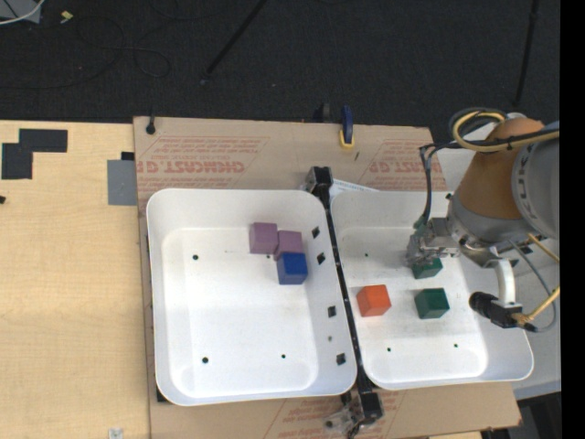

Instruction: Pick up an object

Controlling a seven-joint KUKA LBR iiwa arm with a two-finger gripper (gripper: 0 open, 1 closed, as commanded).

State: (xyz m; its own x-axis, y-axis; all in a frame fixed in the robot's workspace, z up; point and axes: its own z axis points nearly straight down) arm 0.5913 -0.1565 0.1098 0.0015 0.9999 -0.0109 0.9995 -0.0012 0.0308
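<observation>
Two white bins side by side on the bench, blocks in both, the arm reaching into the right one.

The left bin (174, 337) holds three blocks bunched in its upper middle: two purple blocks (264, 238) (290, 242) touching each other, and a blue block (292, 268) pressed against the lower edge of the second purple one. The right bin (439, 364) holds an orange block (373, 300) near the divider and a green block (431, 303) just to its right, the two apart. The gripper (426, 260) hangs low over the right bin's upper middle, above and slightly left of that green block, with a dark green piece (425, 267) at its tip; I cannot tell whether the piece is gripped or how wide the gripper stands.
</observation>
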